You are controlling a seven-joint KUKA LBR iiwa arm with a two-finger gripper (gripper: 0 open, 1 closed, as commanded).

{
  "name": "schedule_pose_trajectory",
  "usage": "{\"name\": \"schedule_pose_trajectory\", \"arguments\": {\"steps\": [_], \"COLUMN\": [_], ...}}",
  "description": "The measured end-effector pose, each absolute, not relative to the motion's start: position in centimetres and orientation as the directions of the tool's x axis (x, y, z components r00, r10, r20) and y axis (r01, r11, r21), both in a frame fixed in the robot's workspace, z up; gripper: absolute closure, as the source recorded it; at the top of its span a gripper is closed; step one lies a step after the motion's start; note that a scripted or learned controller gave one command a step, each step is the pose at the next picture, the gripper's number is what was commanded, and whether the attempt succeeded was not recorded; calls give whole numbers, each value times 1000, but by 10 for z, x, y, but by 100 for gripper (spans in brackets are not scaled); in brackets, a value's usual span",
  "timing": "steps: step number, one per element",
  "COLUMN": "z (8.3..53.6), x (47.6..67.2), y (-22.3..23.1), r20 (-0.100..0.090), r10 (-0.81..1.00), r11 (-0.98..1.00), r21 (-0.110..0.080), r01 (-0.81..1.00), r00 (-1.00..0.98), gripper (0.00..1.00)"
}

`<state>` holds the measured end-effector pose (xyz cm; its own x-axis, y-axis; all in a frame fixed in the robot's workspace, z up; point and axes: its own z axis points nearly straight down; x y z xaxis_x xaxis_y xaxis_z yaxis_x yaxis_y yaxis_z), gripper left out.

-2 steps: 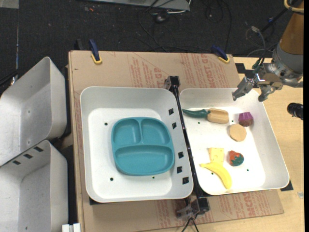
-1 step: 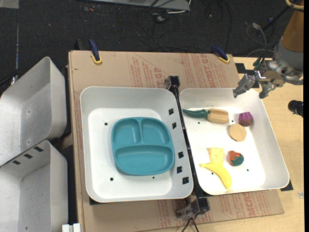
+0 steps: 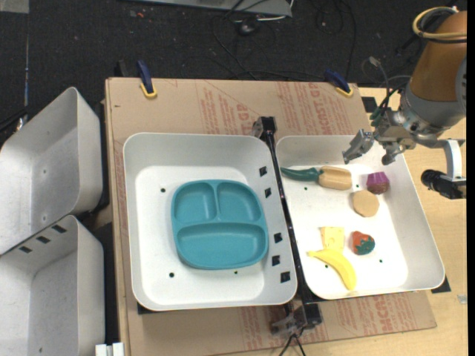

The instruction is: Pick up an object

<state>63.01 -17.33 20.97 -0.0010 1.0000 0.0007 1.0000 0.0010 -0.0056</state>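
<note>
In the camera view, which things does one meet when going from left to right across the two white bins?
Teal divided plate → green-handled tool with tan head → yellow banana → red and green toy → purple toy. The claw hangs above the right bin, open.

On the desk (image 3: 223,99) two bins sit side by side. The left bin (image 3: 141,273) holds a divided plate (image 3: 220,224). The right bin (image 3: 415,228) holds a knife (image 3: 320,175) far left, a banana (image 3: 335,265) near, a cookie (image 3: 365,203) between
</note>
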Motion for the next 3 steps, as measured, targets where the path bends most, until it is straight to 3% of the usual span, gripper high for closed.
{"name": "schedule_pose_trajectory", "arguments": {"steps": [2, 3], "z": [123, 136], "x": [631, 633], "y": [-168, -169], "r20": [1, -2], "r10": [1000, 1000], "r11": [1, 2], "r21": [-4, 3], "r01": [1000, 1000], "r00": [-1, -2], "gripper": [0, 100]}}
